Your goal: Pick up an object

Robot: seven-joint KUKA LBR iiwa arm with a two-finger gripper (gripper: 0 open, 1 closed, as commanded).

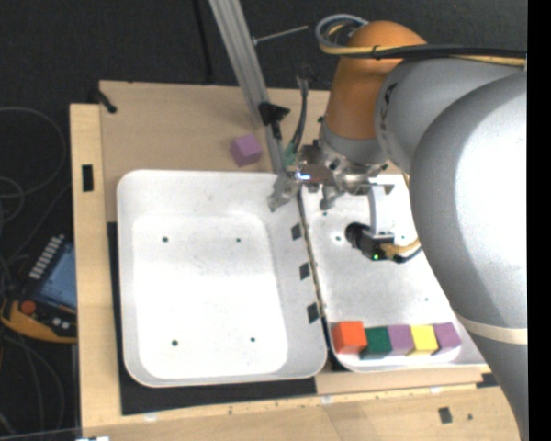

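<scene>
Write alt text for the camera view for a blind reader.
The grey arm's gripper hangs over the far end of the right bin. Five coloured blocks line its near edge; a purple block lies on the bench.

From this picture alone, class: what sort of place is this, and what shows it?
Probably a robotics lab: a grey arm above two white bins, a row of coloured blocks in the right bin.

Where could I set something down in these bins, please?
The left bin is bare throughout. The right bin is crowded: the hand over its far end, blocks lining its near edge; only the strip between is free.
</scene>
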